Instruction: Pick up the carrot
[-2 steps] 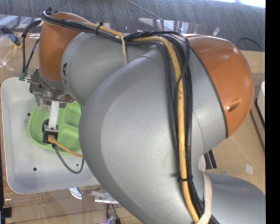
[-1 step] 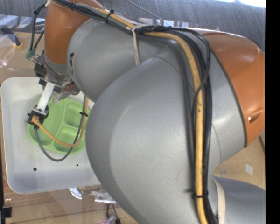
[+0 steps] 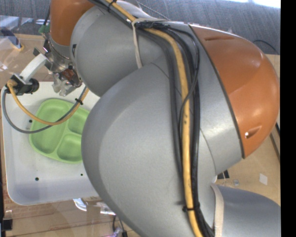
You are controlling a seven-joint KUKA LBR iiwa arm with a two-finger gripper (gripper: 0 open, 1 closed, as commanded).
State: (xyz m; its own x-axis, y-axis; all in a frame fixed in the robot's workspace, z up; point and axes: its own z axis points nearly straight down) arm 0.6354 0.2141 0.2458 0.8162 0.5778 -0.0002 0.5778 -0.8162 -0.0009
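Arm (image 3: 187,132): my own grey and orange bulk covers most of the view, from the top middle down to the lower right, and hides whatever lies beneath it.
Bin (image 3: 19,181): a shallow white bin shows at the left; its left wall and near rim are in sight, and its right part runs under my arm.
Open room: bare white floor lies along the bin's left side and near edge, below and left of the plate.
Plate (image 3: 54,127): a green divided plate rests on the bin floor, its right side passing under my arm.
Cable (image 3: 19,117): a yellow and a dark cable loop from my wrist over the plate's upper left.
Pincer (image 3: 64,83): it hangs at the bin's far edge, just above the plate's top rim; I cannot tell its state.
Carrot: I cannot tell where it lies.
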